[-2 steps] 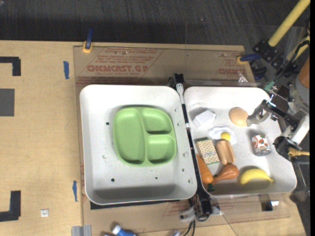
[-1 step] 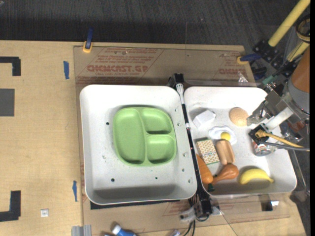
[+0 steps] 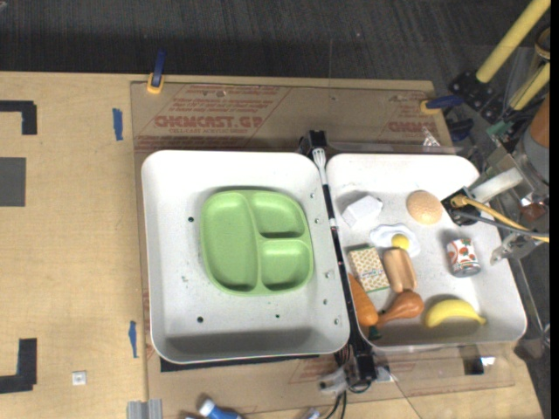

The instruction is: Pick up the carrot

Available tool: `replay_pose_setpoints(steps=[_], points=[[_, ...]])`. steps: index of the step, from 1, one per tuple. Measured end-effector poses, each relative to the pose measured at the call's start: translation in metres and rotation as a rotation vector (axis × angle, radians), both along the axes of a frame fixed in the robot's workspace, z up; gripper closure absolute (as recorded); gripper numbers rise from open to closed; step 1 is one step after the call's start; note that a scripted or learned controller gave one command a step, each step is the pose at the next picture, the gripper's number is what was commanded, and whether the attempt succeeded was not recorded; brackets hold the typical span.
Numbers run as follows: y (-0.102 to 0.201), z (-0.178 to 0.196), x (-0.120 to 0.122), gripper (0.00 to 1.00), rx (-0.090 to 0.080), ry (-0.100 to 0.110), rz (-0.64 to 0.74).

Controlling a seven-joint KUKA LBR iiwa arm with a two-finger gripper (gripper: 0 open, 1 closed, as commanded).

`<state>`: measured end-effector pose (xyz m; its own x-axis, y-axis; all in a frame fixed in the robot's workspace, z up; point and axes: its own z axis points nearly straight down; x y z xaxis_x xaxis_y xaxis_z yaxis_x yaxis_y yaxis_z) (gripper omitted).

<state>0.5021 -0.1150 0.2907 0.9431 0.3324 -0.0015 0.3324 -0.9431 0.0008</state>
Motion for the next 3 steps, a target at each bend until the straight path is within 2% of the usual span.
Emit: replay_pose_setpoints(steps=[1, 2, 3], points=[[-0.020, -0.071, 0.051, 0.00, 0.003, 0.008, -0.135], [-0.062, -0.121, -0.005, 0.00, 0.004, 0.010, -0.033], [-0.063, -0.030, -0.022, 0.00, 0.002, -0.002, -0.003]])
